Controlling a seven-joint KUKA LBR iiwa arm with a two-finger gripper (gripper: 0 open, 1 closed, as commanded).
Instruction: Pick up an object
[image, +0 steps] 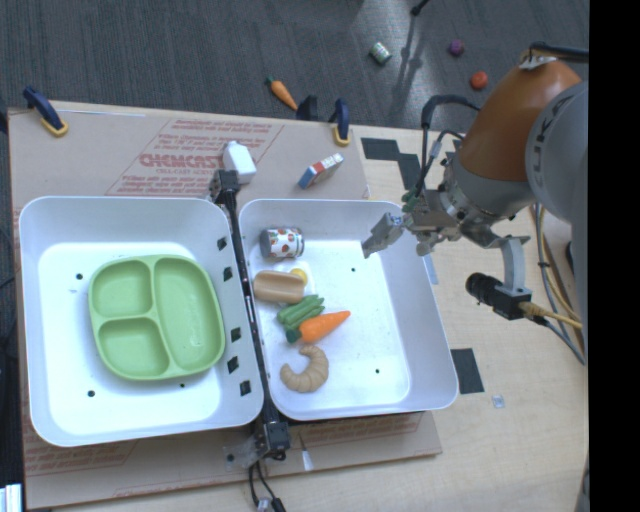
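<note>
Gripper (383, 234) at right bin (425, 340) top edge, finger state unclear, holding nothing. Best: shift left, descend squarely over carrot (322, 325).

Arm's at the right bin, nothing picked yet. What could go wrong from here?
1. The hot dog, green beans, carrot and croissant lie packed together, so a grasp may nudge or catch a neighbour.
2. They sit near the divider wall; a descent there might clip it.
3. The can may roll away.
</note>
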